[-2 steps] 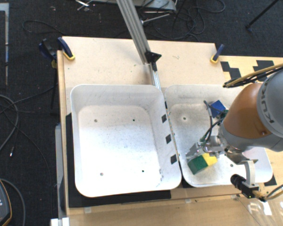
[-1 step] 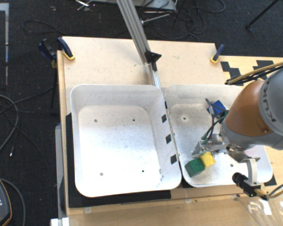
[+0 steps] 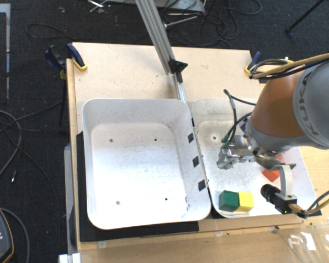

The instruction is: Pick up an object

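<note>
Where the end effector (image 3: 226, 160) hangs (right bin (image 3: 208, 127)), blocks (image 3: 236, 200) lie near.

Wooden bench (image 3: 131, 73) under two white bins (image 3: 134, 163) side by side

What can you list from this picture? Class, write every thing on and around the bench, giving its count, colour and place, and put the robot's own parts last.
bins: 2, white, side by side on the bench; left bin, right bin
green block: 1, green, near edge of the right bin, touching the yellow block
yellow block: 1, yellow, right of the green block
orange-red piece: 1, right bin, partly hidden by the arm
bench: 1, light wood
clamps: 2, yellow and blue, far corners of the bench; left, right
metal rail: 1, silver, slanting from the top down to the bins
cables: several, black, on the dark floor
arm: 1, grey with orange band, over the right bin
gripper: 1, metallic, low in the right bin
</note>
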`<state>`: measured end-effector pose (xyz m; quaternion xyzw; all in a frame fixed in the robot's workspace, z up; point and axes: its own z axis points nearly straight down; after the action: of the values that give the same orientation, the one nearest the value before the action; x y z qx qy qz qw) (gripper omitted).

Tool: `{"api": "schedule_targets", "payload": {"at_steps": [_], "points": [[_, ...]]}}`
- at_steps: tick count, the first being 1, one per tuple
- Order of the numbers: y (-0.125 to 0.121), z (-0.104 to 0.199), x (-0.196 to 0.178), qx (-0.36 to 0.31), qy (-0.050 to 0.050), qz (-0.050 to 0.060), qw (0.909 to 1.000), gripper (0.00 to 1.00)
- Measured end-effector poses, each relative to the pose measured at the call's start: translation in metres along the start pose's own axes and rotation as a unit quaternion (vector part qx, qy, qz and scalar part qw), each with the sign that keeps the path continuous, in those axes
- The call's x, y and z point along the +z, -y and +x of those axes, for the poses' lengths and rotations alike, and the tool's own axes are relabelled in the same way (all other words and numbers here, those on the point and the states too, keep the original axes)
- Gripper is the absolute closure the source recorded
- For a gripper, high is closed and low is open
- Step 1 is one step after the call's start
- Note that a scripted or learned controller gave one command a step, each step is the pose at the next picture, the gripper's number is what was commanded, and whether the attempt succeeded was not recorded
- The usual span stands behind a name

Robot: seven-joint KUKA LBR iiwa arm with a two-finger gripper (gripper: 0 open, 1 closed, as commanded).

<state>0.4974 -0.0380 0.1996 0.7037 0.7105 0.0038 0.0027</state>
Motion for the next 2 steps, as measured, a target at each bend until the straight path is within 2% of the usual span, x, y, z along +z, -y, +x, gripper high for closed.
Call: {"api": "schedule_targets", "payload": {"at_steps": [1, 2], "points": [[0.002, -0.004, 0.004, 0.003, 0.001, 0.004, 1.0, 0.0], [-0.002, 0.047, 0.005, 0.001, 0.0, 0.005, 1.0, 0.0]]}}
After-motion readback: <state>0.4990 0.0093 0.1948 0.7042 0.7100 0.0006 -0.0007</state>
